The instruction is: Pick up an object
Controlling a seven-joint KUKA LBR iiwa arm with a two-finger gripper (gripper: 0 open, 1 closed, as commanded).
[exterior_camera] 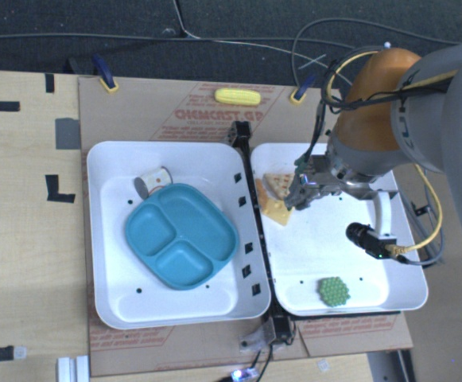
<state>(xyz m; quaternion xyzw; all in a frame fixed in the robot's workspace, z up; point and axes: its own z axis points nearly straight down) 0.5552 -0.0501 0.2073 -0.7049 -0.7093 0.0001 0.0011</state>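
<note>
Bench: a brown cardboard sheet (pixel 199 118) is laid on a pale wooden top, with two blue clamps at its far edge.
Arm: the grey arm (pixel 421 110) with its orange band is seen reaching in from 3 o'clock, over the right bin.
Left bin: the white left bin (pixel 111 293) is set just beside the right bin, with a black strip between them.
Right bin: the white right bin (pixel 374 297) is seen at 4 o'clock from the middle of the view.
Blue plate: a blue plate with three parts (pixel 181 235) is laid in the middle of the left bin.
Gripper: the gripper (pixel 302 191) is lowered at the 10 o'clock corner of the right bin. How wide it is cannot be told, and no grip on a thing can be made out.
Tan pieces: a tan, wedge-shaped thing (pixel 276 211) and a brown patterned one (pixel 277 185) are found just beside the gripper, at its 9 o'clock side. Touching cannot be told.
Green ball: a bumpy green ball (pixel 333 290) is left at 6 o'clock in the right bin, well apart from the gripper.
Small cup: a small white and grey thing (pixel 153 181) is seen at 11 o'clock of the blue plate.
Yellow thing: a yellow, banana-like thing (pixel 237 96) is laid on the cardboard at 12 o'clock, outside both bins.
</note>
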